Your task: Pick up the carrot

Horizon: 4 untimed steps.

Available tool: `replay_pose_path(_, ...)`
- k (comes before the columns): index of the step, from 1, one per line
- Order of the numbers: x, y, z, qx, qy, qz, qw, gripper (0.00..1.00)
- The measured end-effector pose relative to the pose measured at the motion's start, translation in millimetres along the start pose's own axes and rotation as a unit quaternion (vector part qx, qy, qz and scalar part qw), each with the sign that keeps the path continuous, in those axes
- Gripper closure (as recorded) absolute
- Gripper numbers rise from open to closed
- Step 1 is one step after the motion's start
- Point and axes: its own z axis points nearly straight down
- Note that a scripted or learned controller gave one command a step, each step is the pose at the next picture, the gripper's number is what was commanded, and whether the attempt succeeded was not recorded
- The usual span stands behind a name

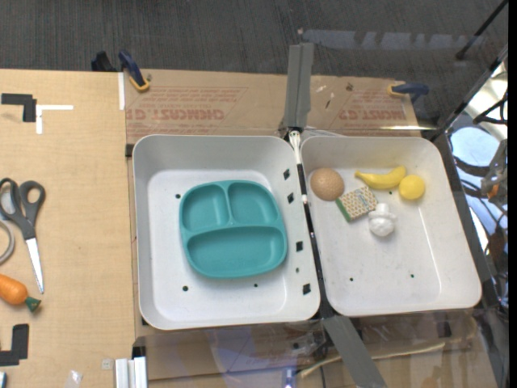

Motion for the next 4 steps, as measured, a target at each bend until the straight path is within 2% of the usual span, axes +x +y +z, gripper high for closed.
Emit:
replay_pose_path(1, 22.0, -0.5, 51.6, -0.002, 0.001, -0.28, 0.9601, 1.0)
replay_pose_path(2, 5.6, -5.4, 49.9, -0.002, -0.001, -0.486, 0.8738, 1.0)
replay_pose_path(3, 31.7, 3.0, 82.1, -0.004, 0.0, -0.57, 0.8216, 1.0)
replay_pose_path(4, 16.4, 52.3, 185.1, -0.003, 0.0, -0.525, 0.8513, 1.0)
